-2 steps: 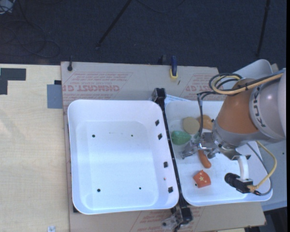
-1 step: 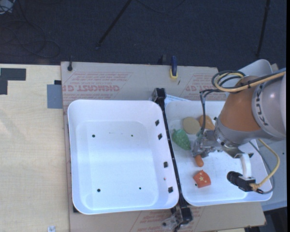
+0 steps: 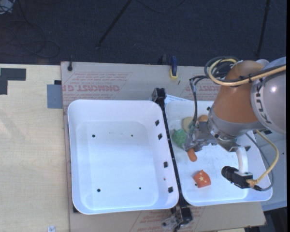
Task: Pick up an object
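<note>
My gripper (image 3: 196, 139) is low over the left part of the right bin (image 3: 222, 195), with the grey and orange arm above it hiding part of the bin. A green object (image 3: 179, 137) lies just left of the gripper, close to the bin's left wall. A small orange carrot-like piece (image 3: 191, 154) lies right below the gripper. A red-orange block with a yellow mark (image 3: 202, 179) sits nearer the front. A pale yellowish object (image 3: 187, 123) and a small orange bit (image 3: 203, 118) lie behind the gripper, partly hidden by the wrist.
The left bin (image 3: 77, 144) stands beside the right one, with a black divider (image 3: 166, 149) between their walls. A blue clamp (image 3: 174, 67) is on the board's far edge. Cables run behind the bench.
</note>
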`<state>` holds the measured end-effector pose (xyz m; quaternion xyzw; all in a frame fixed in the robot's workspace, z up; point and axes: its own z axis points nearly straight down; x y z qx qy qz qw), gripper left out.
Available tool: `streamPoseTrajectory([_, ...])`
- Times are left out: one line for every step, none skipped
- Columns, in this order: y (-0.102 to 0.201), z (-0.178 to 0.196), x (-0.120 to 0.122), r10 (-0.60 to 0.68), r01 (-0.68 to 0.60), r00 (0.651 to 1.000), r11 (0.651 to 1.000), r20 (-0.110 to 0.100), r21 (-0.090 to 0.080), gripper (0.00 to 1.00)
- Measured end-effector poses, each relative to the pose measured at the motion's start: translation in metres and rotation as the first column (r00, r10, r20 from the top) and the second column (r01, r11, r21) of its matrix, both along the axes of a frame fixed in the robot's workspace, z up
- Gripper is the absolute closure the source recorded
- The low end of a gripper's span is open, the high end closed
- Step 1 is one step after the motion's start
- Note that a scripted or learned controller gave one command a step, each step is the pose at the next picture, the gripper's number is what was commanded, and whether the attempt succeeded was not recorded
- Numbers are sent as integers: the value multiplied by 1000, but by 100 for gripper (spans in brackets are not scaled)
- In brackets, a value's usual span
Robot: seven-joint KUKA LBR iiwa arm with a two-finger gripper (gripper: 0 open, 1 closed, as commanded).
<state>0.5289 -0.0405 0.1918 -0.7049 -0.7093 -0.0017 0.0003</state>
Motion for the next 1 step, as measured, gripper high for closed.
streamPoseTrajectory([101,21,-55,2,-2,1000,1000,-7,-1,100])
